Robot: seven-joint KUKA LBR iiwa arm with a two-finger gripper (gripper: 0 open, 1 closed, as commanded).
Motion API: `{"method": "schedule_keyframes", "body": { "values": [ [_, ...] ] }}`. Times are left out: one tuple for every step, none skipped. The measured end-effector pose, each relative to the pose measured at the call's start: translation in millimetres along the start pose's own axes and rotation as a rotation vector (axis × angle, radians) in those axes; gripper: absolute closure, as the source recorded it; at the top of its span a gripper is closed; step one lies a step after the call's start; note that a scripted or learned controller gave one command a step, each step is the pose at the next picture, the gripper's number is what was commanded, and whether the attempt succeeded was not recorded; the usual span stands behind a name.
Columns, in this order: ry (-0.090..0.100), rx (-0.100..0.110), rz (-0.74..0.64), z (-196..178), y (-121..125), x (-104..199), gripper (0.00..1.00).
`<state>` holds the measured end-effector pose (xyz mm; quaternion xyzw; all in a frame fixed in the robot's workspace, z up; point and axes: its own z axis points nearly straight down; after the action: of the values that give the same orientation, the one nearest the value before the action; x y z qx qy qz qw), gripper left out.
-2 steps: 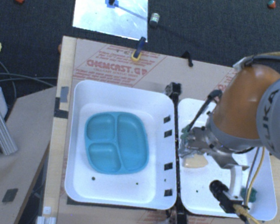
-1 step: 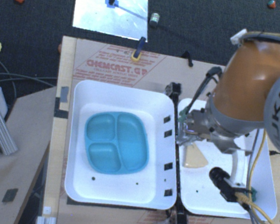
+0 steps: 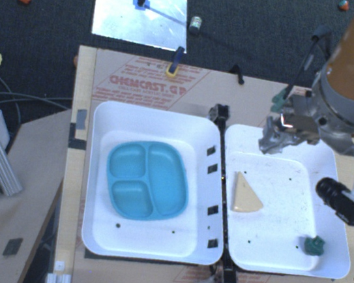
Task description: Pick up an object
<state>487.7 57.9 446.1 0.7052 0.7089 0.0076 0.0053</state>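
The jaws [image 3: 273,144] hang over the far rim of the right bin [image 3: 334,194] — how far open they are I cannot tell, and nothing shows between them. The tan wedge [image 3: 246,195] lies below them on the bin floor, apart. The small teal object [image 3: 313,245] sits farther off, toward the near-right corner.

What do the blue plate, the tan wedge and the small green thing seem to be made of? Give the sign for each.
Blue plate: likely moulded plastic, with a smooth, even colour and soft sheen. Tan wedge: possibly foam or wood, with a matt, flat face. Small green thing: too small to tell, perhaps rubber or soft plastic.
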Motion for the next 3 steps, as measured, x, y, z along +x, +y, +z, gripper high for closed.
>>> {"method": "schedule_keyframes", "body": {
  "values": [
    [-0.003,0.016,0.005,27,-1,-3,1.0],
    [-0.001,0.013,-0.003,4,-1,37,1.0],
    [-0.002,0.02,-0.006,40,-2,111,1.0]
  ]
}}
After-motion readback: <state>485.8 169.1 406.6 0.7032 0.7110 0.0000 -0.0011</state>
